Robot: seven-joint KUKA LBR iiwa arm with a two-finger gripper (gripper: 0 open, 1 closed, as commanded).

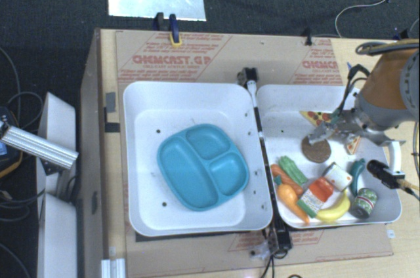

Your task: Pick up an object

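My gripper (332,133) hangs low over the back part of the right bin (289,103), on the grey arm with its orange band (387,83) coming in from the right. Just below and left of it lies a round brown disc (317,151). A flat yellow-and-red pizza slice (315,118) lies under the gripper and is partly hidden by it. Toward the front of the bin lie a green cucumber (293,171), an orange carrot (289,195), a red-and-white box (320,192), a banana (335,209), a teal piece (357,174) and a small can (363,202).
The left bin (144,106) holds a blue divided plate (202,166). A black divider (257,129) runs between the two bins. The arm's black side part (382,173) reaches over the right bin's right edge. Cardboard (197,54) lies behind the bins.
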